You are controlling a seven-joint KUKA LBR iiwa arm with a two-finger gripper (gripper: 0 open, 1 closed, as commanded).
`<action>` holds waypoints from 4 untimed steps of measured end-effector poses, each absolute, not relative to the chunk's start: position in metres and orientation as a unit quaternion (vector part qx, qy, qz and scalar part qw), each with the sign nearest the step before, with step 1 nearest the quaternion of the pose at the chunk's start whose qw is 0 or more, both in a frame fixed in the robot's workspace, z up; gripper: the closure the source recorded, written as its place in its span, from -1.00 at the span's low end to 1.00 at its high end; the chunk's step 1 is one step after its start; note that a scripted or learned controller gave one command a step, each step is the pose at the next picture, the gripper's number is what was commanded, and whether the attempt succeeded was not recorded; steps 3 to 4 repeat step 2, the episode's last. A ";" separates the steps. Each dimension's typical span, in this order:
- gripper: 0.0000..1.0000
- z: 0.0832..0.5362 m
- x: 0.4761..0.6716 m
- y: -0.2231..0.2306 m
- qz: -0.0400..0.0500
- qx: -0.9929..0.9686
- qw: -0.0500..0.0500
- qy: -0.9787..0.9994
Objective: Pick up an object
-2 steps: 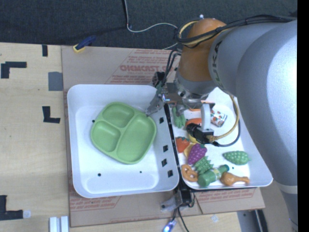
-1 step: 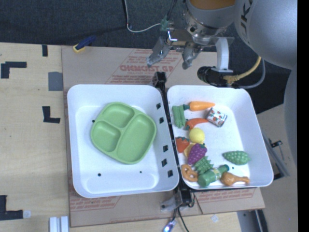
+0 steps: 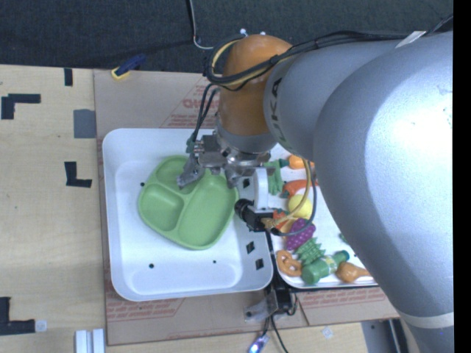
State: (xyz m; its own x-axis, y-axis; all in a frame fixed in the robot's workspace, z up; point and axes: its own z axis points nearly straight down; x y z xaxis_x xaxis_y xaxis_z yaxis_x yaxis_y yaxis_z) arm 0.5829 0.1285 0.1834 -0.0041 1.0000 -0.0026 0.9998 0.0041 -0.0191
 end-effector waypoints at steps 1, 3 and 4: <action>-1.00 0.153 0.551 0.107 0.003 -0.707 0.002 -0.707; -1.00 0.405 0.505 0.089 -0.007 -0.706 -0.004 -0.708; -1.00 0.405 0.505 0.089 -0.007 -0.706 -0.004 -0.708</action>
